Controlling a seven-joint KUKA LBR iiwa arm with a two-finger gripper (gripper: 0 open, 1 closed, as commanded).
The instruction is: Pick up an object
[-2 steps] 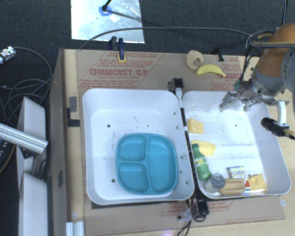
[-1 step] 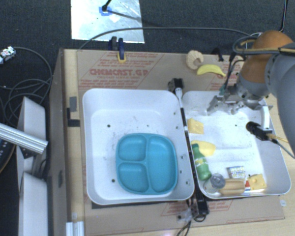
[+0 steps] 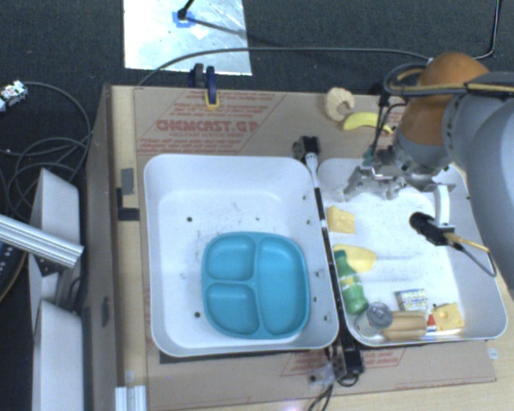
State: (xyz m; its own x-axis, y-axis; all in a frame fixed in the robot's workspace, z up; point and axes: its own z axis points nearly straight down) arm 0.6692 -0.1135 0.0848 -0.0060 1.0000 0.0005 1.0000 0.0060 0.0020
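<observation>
My gripper [image 3: 373,181] hangs over the far end of the right bin [image 3: 484,294], above bare white floor. Nothing can be seen held in it. The bin's objects lie nearer the front and left. A yellow cheese wedge [image 3: 341,221] sits just in front of the gripper on the left. Further forward are a pale yellow piece [image 3: 357,257], a green bottle [image 3: 353,290], a grey cap [image 3: 378,315], a wooden cylinder [image 3: 403,324], a small printed box [image 3: 411,299] and another yellow wedge [image 3: 448,316].
The left bin [image 3: 167,195] holds a blue divided plate [image 3: 255,283]. Behind the right bin, a banana [image 3: 360,122] and a beige shell-like piece [image 3: 339,102] lie on the cardboard. A divider clip [image 3: 308,151] sits between the bins.
</observation>
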